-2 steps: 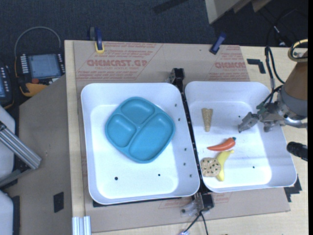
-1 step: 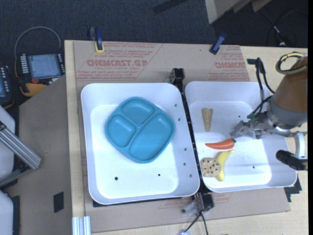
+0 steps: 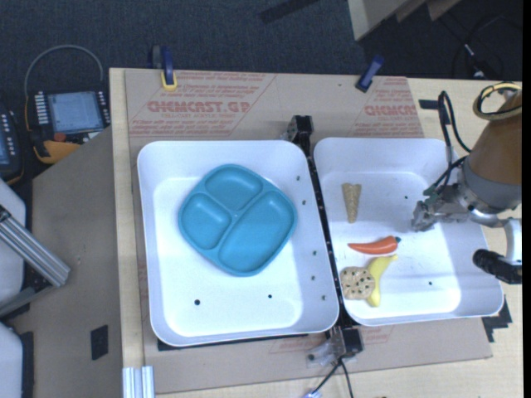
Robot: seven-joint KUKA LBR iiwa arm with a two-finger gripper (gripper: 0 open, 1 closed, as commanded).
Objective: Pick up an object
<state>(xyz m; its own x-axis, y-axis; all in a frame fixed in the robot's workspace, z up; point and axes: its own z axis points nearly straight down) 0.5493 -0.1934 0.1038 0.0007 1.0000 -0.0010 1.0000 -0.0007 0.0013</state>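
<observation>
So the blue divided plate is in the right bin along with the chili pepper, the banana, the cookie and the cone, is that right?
Not quite. The camera view shows the blue divided plate alone in the left bin. The red chili pepper, the banana, the cookie and the cone do lie in the right bin.

A bench (image 3: 249,98) covered in brown printed board carries two shallow white bins side by side, edges almost touching. The left bin (image 3: 166,305) sits at nine o'clock on the board and the right bin (image 3: 431,301) at three o'clock. A yellow-tipped clamp (image 3: 167,69) grips the board's edge at eleven o'clock, a blue clamp (image 3: 369,73) at one o'clock.
</observation>
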